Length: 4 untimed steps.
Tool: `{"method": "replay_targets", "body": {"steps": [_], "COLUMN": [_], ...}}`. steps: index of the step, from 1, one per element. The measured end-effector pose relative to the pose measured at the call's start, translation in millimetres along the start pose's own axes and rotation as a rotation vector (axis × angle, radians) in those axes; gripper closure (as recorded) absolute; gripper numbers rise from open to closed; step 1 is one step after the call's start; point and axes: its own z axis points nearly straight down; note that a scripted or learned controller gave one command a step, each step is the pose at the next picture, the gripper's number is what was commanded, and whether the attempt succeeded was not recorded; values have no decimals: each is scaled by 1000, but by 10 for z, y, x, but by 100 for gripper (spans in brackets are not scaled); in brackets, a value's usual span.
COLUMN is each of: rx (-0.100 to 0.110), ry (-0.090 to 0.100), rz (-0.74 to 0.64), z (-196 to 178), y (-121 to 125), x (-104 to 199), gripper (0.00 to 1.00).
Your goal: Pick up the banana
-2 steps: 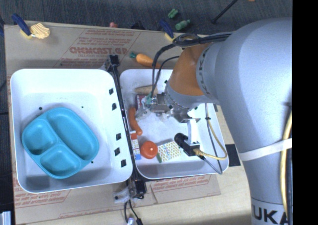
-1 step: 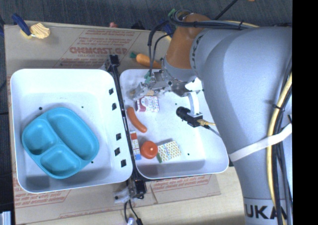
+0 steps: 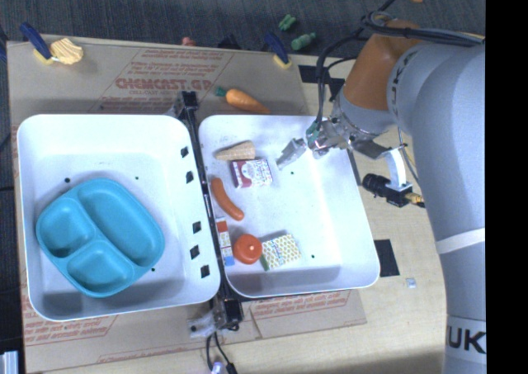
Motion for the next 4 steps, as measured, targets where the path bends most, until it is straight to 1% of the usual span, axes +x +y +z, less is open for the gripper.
{"method": "replay_targets", "body": {"steps": [1,2,3,4], "rx": [2,2,0,4], "ry": [3,3,1,4], "rz": [-241,-376,-200,-136], "z": [420,422,416,426], "y": [-119,-488,222,-804], "x": [544,979,886,1202], "gripper": [0,0,0,0]}}
